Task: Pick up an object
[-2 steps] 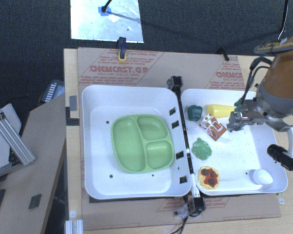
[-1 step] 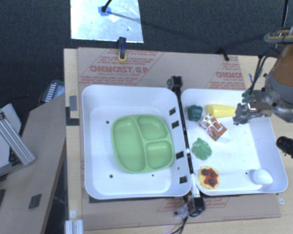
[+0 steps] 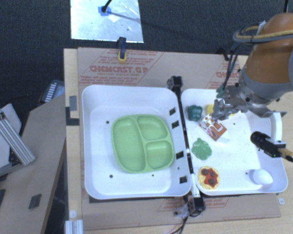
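Observation:
My gripper [image 3: 219,112] hangs over the upper left part of the right bin [image 3: 278,182], reaching in from the right. Just below its tip, an orange and white packet [image 3: 214,128] lies on the bin floor; whether they touch is unclear. A small yellow piece [image 3: 208,109] sits right beside the gripper's left side. A dark green pepper-like toy [image 3: 194,112] lies further left, near the divider. Lower in the same bin are a green leafy toy [image 3: 201,149], a yellow disc with red spots [image 3: 208,177] and a white egg [image 3: 261,176].
The left bin [image 3: 95,130] holds a light green divided plate [image 3: 141,143]. A black-clipped divider [image 3: 180,130] runs between the bins. The bench's cardboard [image 3: 136,67] extends behind them, with a foil sheet [image 3: 106,13] further back.

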